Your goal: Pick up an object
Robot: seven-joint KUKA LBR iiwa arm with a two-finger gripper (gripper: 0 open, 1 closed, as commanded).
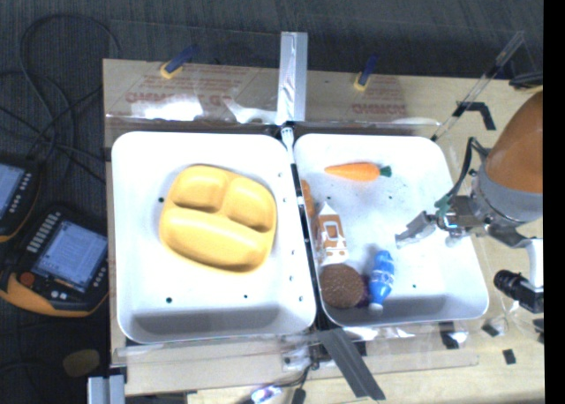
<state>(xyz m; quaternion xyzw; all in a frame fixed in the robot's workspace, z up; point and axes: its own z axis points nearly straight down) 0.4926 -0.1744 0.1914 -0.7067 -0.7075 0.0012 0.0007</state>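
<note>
The right bin [441,301] holds an orange carrot [355,171] with a green top near its far wall. A white and orange package [329,233] lies along the bin's left wall. In front of the package sit a round brown object [342,285] and a small blue and white bottle [380,277]. My gripper [422,226] hangs over the right half of this bin, to the upper right of the blue bottle and apart from it. Nothing shows in its grasp. The grey wrist with its orange band [525,160] reaches in from the right.
The left bin [132,305] holds a large yellow bread-shaped object [217,215]. A metal divider [300,217] runs between the bins. Cables and handheld controllers [53,257] lie on the floor to the left. Clips and tape line the bench's far edge.
</note>
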